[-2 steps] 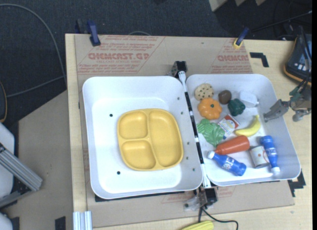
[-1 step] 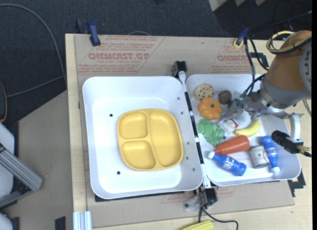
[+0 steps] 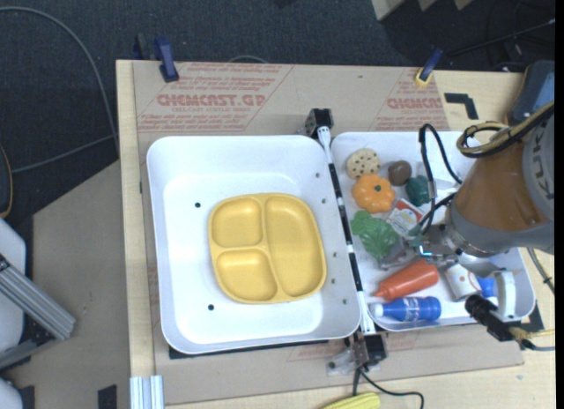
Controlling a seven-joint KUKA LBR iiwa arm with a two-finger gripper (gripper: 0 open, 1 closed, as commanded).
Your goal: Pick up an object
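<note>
The right bin [image 3: 445, 140] holds several small items. A speckled cookie [image 3: 361, 163], a brown ball [image 3: 400, 172] and a teal piece [image 3: 418, 190] lie at the back. An orange pumpkin [image 3: 374, 194] sits above a green leafy toy [image 3: 376, 235]. An orange carrot-like piece [image 3: 407, 280] lies slanted above a blue and white bottle [image 3: 411, 310] near the front wall. My gripper [image 3: 428, 249] is low in this bin, just right of the green toy and over the carrot's upper end. The arm's wrist hides what is under it.
The left bin [image 3: 176, 222] carries a yellow divided plate [image 3: 265, 248] in its middle. A white and blue item [image 3: 486, 287] lies at the right bin's front right. Black cables [image 3: 434, 156] loop over the right bin's back. Clamps stand on the bench's far edge.
</note>
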